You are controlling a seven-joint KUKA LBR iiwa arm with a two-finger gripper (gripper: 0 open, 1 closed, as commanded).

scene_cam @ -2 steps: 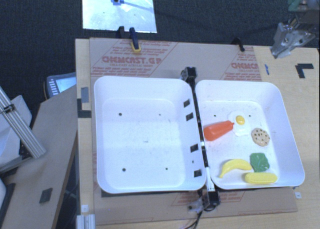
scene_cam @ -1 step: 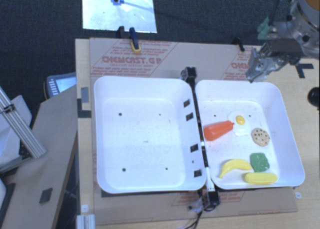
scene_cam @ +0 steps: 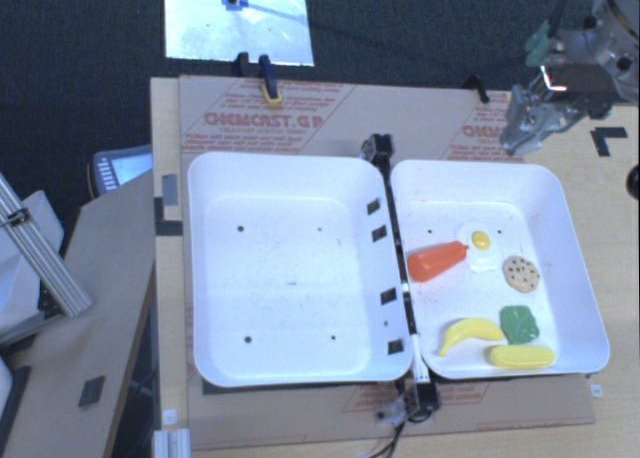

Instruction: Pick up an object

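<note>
The right bin [scene_cam: 545, 186] holds several toy foods: an orange carrot [scene_cam: 436, 261], a fried egg [scene_cam: 480, 242], a round cookie [scene_cam: 520, 273], a yellow banana [scene_cam: 470, 333], a green piece [scene_cam: 519, 322] and a yellow piece [scene_cam: 521, 355]. My gripper [scene_cam: 522, 134] hangs above the far right corner of that bin, over the cardboard behind its rim, well away from the foods. Nothing is visible between its fingers.
The left bin [scene_cam: 200, 246] sits beside the right one, with a black clip strip [scene_cam: 392, 256] along the shared edge. A metal plate [scene_cam: 238, 6] lies beyond the bench. Black and yellow clamps [scene_cam: 268, 81] hold the cardboard's far edge.
</note>
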